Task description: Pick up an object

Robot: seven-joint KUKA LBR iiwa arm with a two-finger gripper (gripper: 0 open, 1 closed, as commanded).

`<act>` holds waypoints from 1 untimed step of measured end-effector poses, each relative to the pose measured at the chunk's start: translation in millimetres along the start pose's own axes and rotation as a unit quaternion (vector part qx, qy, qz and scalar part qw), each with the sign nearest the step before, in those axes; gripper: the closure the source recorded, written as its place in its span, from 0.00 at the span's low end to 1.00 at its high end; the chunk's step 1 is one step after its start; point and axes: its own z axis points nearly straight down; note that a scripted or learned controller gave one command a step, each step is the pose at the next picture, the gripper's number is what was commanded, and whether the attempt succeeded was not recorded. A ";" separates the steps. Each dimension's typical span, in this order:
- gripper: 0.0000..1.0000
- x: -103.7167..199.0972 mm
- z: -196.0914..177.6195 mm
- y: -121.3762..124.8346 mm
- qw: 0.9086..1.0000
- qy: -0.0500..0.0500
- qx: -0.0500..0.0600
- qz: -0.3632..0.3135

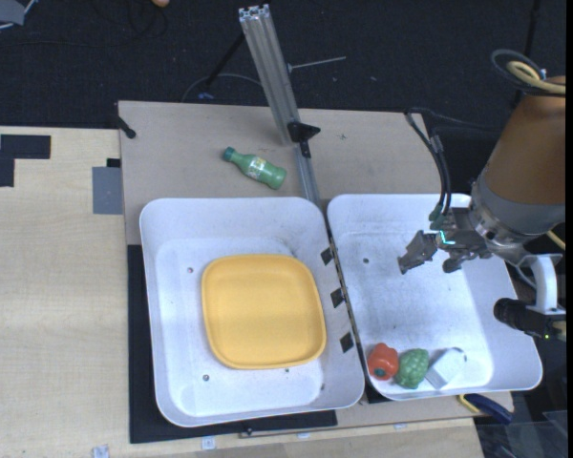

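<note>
While the gripper (433,254) hangs over the right bin (401,294) with its dark fingers spread and nothing between them, the likeliest pick lies well below it in that bin's near corner: a red pepper (383,361), touching a green lumpy piece (413,367) and a pale block (444,367). Both toys look light, hard and smooth, so a grip across the pepper's middle seems safest. Crowding blurs their outlines.

Two white bins (162,219); one yellow plate (263,310); one green bottle (255,168).
</note>
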 end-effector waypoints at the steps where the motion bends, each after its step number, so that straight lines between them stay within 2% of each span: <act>1: 0.00 0.0 0.0 0.0 1.000 0.000 0.000 0.000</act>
